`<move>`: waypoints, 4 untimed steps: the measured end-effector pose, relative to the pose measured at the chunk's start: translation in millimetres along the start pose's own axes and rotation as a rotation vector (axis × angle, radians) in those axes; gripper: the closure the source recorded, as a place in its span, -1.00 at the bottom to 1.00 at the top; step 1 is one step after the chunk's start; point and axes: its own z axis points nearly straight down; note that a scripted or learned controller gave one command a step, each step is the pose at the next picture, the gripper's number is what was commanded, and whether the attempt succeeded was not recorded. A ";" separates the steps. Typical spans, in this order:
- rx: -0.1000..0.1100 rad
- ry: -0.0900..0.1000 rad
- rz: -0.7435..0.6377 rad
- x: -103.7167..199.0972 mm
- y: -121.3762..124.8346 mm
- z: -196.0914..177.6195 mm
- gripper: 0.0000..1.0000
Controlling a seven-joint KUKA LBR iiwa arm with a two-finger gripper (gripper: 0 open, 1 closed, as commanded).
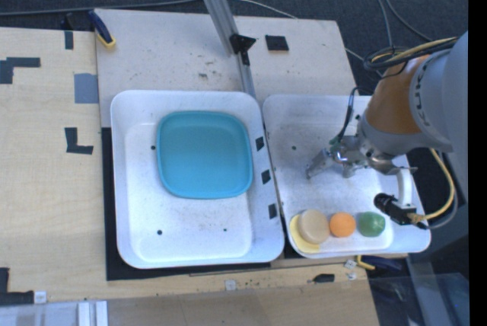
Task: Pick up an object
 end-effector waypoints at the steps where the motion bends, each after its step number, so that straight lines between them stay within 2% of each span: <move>1: -0.002 -0.001 0.000 -0.4 0.5 -11.2 1.00; 4: -0.004 -0.001 0.000 -11.4 19.0 -182.6 1.00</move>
